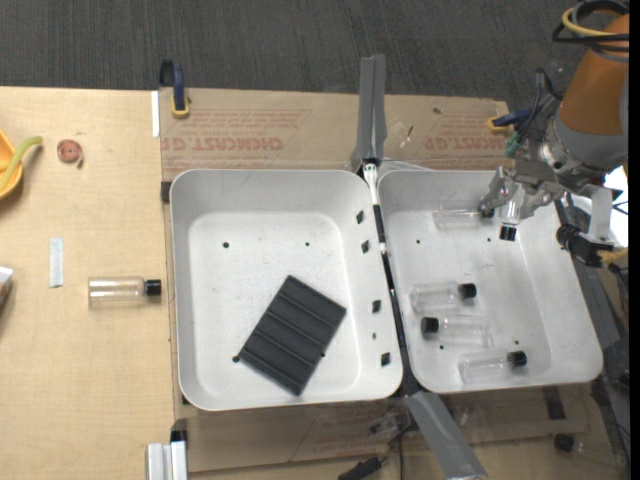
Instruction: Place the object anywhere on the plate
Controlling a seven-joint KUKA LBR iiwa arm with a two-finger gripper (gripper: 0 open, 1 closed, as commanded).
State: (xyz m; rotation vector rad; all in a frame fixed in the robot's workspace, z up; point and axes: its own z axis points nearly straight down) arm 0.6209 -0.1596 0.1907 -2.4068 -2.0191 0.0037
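A dark ribbed rectangular plate (292,333) lies tilted in the left bin (200,208), near its front. Several clear bottles with black caps lie in the right bin (560,298): one at the middle (443,294), one just below it (455,328), one near the front edge (490,367). Another clear bottle (456,218) lies toward the back. My gripper (505,210) hangs over the back of the right bin, just right of that bottle. A small black cap (508,233) shows right under the gripper; whether it is held is unclear.
One more clear bottle (122,288) lies on the wooden bench left of the bins. A yellow-orange object (10,163) and a small brown disc (68,150) sit at the far left. A metal divider (372,108) stands between the bins.
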